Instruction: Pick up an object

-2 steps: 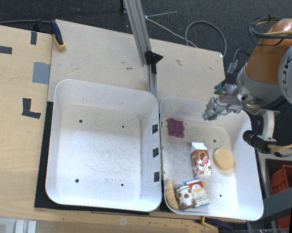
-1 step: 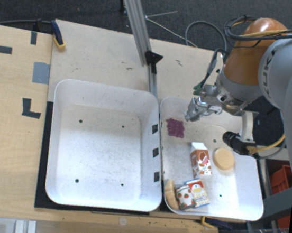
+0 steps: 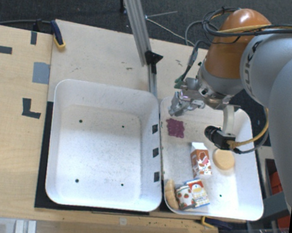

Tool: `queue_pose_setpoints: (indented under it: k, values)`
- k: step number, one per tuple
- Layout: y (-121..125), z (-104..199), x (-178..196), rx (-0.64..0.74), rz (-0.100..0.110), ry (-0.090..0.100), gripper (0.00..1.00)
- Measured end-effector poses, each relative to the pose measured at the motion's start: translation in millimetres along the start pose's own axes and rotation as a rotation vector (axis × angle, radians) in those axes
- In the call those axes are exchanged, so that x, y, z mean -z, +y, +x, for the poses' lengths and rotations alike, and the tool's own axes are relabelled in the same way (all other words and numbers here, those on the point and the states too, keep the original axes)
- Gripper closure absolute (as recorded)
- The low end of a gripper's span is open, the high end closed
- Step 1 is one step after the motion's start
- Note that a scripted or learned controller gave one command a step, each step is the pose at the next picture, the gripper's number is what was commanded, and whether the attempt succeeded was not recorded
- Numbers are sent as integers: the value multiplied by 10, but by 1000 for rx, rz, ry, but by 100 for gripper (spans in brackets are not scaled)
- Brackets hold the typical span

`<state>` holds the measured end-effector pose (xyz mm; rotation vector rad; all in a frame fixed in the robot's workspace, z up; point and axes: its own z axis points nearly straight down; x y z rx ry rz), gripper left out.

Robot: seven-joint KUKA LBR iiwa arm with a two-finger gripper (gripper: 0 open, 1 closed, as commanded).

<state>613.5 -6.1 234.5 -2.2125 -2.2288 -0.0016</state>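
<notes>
Overhead slanted view of the bench (image 3: 4,137) with two shallow white bins side by side. You see the grey arm (image 3: 273,61) entering from the right, its orange band (image 3: 238,21) uppermost, and the gripper (image 3: 178,108) lowered over the far left corner of the right bin (image 3: 249,204), close to the wall it shares with the left bin (image 3: 99,144). At this angle the metal tip is small and blurred, so you cannot tell whether the gripper is wide or narrow, and nothing can be made out in its hold. Just below the gripper in your view, a small purple cluster (image 3: 175,127), possibly toy grapes, lies on the right bin's floor; it appears apart from the gripper rather than touching it. Nearer the bin's middle stands or lies a small red-and-white carton (image 3: 200,160), and just to its right sits a round tan piece (image 3: 224,160), the two nearly touching. In the near left corner of the same bin lies a crumpled red-and-white packet (image 3: 193,194), with a brown crescent-shaped piece (image 3: 171,194) pressed against its left side and against the bin wall. The left bin's floor shows fine dark specks and a few dark dots. Behind the bins, a slanted aluminium rail (image 3: 139,27) runs down to the rim between them, and a blue-and-yellow clamp (image 3: 58,35) grips the bench's far left edge.
</notes>
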Motion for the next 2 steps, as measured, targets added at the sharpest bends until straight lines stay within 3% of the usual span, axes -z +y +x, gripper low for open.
queue_pose_setpoints:
  k: [2]
  values:
    - [166,987,18,-2,2,-1,100]
